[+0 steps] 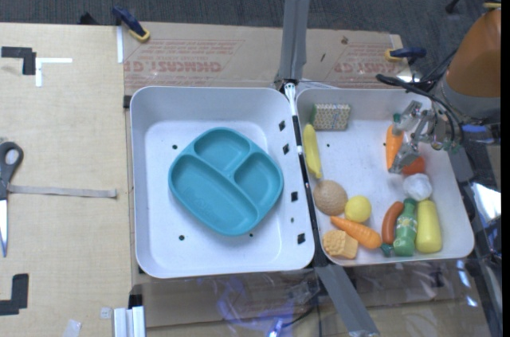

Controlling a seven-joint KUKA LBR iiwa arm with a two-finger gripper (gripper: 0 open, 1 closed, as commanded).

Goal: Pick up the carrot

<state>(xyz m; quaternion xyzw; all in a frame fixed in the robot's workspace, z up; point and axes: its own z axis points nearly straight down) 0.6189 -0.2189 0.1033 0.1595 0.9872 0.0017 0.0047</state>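
Observation:
Two carrots lie in the right bin (374, 114). One orange carrot (394, 147) with a small green top lies lengthwise near the bin's right side, close against the left side of my gripper (416, 138). The gripper reaches in from the right, low over the bin, and its metal parts overlap the carrot's right edge. The other carrot (356, 230) lies at a slant near the bin's front, well apart from the gripper. Part of a red piece (413, 166) pokes out just below the gripper.
The right bin also holds a yellow banana (311, 152), a sponge-like block (331, 117), a brown potato (329, 197), a lemon (358, 209), a white garlic (417, 186), a sausage (391, 221), a green bottle (406, 228) and a yellow piece (429, 225). The left bin holds a blue divided plate (226, 181).

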